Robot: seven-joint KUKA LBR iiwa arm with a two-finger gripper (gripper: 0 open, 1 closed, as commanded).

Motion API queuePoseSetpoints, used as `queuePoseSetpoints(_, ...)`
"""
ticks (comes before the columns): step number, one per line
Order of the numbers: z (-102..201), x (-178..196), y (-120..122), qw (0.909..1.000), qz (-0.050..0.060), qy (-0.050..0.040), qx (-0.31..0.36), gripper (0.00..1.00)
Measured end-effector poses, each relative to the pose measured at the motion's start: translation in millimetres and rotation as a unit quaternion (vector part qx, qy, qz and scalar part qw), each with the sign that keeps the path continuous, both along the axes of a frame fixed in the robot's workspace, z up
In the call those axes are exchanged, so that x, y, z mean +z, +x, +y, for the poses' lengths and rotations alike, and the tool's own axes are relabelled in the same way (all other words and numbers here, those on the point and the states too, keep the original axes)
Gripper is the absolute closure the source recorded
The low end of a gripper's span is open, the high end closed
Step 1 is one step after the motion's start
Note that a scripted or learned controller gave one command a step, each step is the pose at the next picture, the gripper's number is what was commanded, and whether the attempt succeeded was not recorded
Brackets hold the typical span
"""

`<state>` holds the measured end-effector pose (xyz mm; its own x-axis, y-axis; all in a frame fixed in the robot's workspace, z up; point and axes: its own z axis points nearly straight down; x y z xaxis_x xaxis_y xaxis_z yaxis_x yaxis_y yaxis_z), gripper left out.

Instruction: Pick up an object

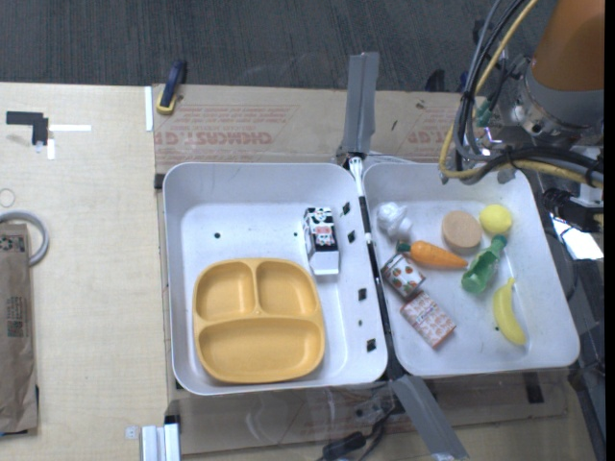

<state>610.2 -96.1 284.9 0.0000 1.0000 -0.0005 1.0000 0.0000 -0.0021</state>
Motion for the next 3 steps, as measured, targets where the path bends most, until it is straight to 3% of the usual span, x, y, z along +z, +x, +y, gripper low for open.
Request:
queuePoseSetpoints(1,-42,-128,-53,0.9999,0.001,-0.0002,0.011,0.0)
queuePoseSetpoints(2,-87,-56,-77,0.9988,0.0,-0.0007,-0.048,0.0)
queuePoseSetpoints(3,-116,-128,-47,0.9996,0.0,-0.0001,0.028,0.0)
